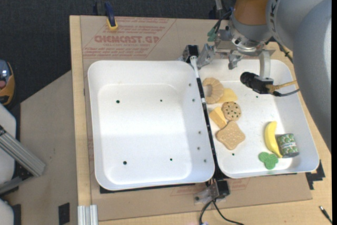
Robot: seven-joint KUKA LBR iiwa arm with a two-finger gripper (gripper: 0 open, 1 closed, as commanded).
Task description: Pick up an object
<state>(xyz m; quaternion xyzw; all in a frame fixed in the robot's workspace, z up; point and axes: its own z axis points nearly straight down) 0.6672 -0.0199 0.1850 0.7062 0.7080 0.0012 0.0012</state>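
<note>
With gripper spread empty above right bin's far rim, could pinch crowded cookies and lift none.

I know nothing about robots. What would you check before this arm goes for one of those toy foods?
1. Things to pick in the right bin: ok; cookie, toast and banana lie there.
2. Gripper by that bin: ok; at its far rim.
3. Gripper directly above a target: not ok; the food lies nearer the camera.
4. Cookie clear of neighbours: not ok; it rests against a yellow wedge.
5. Banana clear: not ok; a green can sits against it.
</note>
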